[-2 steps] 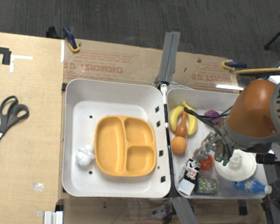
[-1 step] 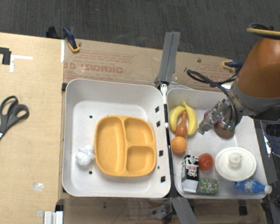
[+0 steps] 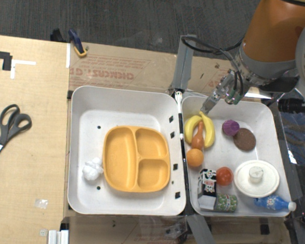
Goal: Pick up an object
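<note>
On the bench, scissors (image 3: 6, 127) lie at nine o'clock. The left bin (image 3: 85, 99) holds a yellow divided plate (image 3: 137, 159) with a white crumpled lump (image 3: 91, 169) just beside it at eight o'clock. In the right bin (image 3: 272, 121), a banana (image 3: 209, 130) sits at the eleven o'clock corner, an orange (image 3: 194, 157) below it. The claw (image 3: 214, 100) hangs just above the banana's tip; how far it is open cannot be told, and nothing shows between its fingers.

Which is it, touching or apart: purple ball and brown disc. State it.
Touching. The camera view shows the purple ball and the brown disc meeting edge to edge.
</note>
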Available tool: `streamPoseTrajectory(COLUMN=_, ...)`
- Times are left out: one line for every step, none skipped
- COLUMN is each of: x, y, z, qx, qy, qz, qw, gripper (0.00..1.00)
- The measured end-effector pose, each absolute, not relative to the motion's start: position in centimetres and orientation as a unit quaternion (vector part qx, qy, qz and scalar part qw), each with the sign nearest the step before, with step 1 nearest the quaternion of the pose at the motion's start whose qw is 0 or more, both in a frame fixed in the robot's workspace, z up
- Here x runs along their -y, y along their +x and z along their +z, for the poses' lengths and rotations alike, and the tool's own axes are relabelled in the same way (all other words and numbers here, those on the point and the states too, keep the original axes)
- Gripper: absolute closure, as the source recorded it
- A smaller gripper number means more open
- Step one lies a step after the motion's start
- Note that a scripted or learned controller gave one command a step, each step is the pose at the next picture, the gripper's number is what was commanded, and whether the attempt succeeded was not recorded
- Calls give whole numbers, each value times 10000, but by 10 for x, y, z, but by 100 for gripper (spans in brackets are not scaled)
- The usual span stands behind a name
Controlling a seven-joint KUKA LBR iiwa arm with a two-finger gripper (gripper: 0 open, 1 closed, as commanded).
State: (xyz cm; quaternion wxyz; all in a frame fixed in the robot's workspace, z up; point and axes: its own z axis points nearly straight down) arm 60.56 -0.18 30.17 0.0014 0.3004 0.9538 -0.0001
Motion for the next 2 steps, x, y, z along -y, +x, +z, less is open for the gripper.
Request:
streamPoseTrajectory(x=1, y=637, z=290, qx=-9700, qy=2431, qz=-5, qw=19, gripper=100)
streamPoseTrajectory(x=1, y=638, z=300, qx=-9702, qy=2422, qz=-10, qw=42, gripper=100)
